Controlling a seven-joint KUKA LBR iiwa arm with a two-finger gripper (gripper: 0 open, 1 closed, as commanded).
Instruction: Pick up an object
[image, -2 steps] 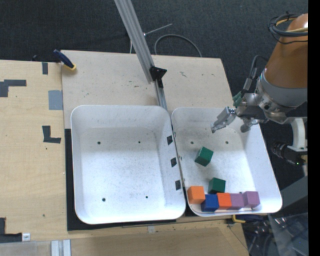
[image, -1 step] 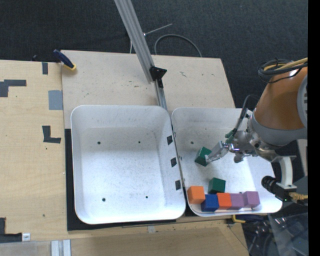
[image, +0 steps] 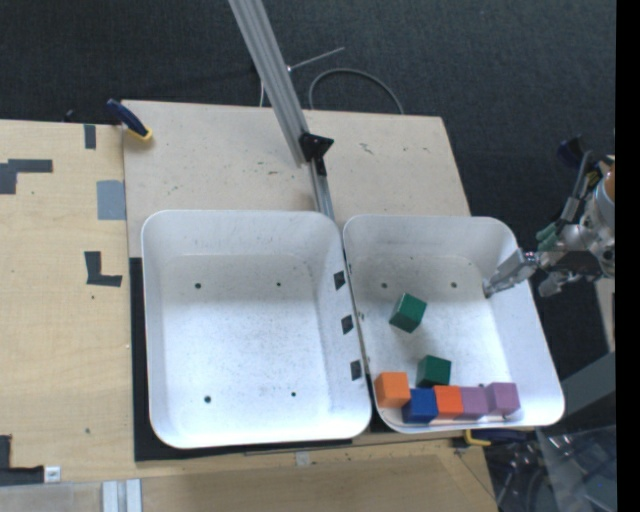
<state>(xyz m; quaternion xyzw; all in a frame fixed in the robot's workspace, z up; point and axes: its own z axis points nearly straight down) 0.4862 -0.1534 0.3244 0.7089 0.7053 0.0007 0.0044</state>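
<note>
Overhead: end effector (image: 522, 272) at right rim of right bin (image: 530, 330), above wall, nothing between fingers; finger spacing cannot be told. Green cube (image: 407, 312) lies mid-bin, apart. Second green cube (image: 434, 370) touches front row: orange cube (image: 392, 387), blue cube (image: 421, 405), orange, purple blocks. Left bin (image: 160, 330) alongside on desk (image: 230, 160).

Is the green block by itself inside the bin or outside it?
Inside. The green block sits on the right bin's floor, apart from the other blocks.

You see coloured blocks in the right bin (image: 520, 300): one green block (image: 407, 312) tilted mid-floor, six others clustered along its near wall.
</note>
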